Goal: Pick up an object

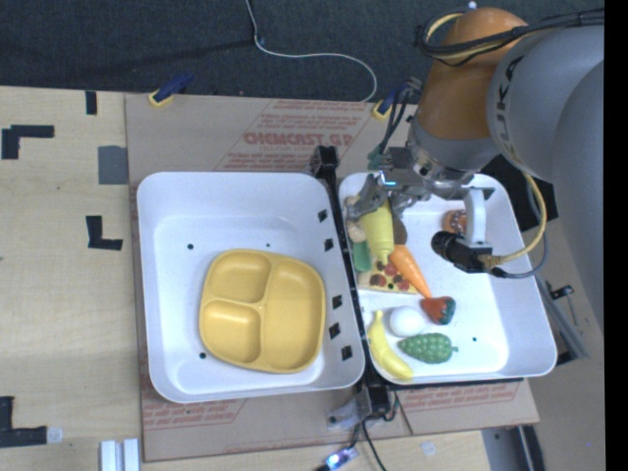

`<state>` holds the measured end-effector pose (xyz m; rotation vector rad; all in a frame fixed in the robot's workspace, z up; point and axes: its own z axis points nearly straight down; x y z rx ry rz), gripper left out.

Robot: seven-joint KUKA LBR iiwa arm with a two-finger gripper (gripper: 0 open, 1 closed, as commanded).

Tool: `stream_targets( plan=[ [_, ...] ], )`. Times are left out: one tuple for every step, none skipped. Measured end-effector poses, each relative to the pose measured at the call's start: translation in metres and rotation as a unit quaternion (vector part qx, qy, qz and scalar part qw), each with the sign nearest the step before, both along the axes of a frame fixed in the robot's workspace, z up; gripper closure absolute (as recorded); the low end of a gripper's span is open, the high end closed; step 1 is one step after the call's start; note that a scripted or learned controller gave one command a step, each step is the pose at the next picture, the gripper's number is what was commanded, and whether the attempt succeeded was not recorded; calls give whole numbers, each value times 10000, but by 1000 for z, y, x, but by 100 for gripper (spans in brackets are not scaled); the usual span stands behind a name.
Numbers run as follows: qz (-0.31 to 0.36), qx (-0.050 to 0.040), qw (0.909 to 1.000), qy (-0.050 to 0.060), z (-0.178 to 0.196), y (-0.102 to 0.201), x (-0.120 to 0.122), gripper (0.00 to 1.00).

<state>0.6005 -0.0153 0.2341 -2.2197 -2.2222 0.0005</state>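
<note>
Fingers (376, 196) low in right bin (510, 292) | corn cob (378, 230) just below

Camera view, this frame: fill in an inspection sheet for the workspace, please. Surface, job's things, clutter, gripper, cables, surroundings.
Surface: two white bins side by side on brown cardboard, left bin and right bin.
Job's things: right bin holds a carrot, banana, white egg, green bumpy fruit, corn cob and a few smaller toy foods.
Clutter: yellow divided plate in the left bin.
Gripper: gripper low over the right bin's upper left, by the corn cob; finger state unclear.
Cables: white cable behind the bins; yellow and black cables on the arm.
Surroundings: dark floor covering behind the bench.
</note>
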Motion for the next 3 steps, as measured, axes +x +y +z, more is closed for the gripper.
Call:
stream_targets(
  plan=[
    [2,0,10000,4,0,0,4,100],
    [3,0,10000,5,-1,1,7,100],
    [2,-1,10000,11,-3,6,2,100]
  ],
)
